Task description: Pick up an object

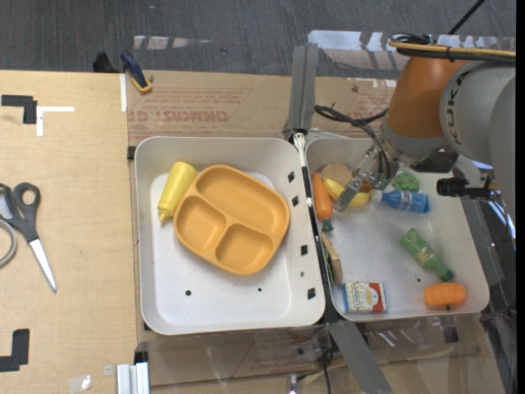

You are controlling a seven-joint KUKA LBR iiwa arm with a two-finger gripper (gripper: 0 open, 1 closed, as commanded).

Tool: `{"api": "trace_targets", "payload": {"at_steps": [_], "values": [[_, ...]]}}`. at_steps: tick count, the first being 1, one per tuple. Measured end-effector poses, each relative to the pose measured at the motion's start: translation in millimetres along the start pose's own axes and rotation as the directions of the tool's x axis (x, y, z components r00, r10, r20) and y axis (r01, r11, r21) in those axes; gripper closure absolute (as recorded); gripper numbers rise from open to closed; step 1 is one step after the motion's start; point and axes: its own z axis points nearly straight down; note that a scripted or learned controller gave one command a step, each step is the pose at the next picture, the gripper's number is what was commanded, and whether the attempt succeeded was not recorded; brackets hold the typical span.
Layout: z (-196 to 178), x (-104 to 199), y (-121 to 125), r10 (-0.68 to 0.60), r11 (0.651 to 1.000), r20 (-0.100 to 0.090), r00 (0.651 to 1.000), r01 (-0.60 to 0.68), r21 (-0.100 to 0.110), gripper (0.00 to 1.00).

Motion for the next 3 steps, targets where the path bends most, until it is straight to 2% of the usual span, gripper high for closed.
{"api": "trace_targets", "payload": {"at_steps": [1, 2, 3], "values": [[-10, -1, 0, -0.002, 1.0, 0.005, 1.0, 0.003, -0.001, 1.0], [-137, 35, 33, 0.014, 1.0, 0.002, 1.0, -0.014, -0.001, 1.0], [-178, 158, 50, 0.099, 0.995, -0.002, 0.995, -0.099, 0.001, 1.0]]}}
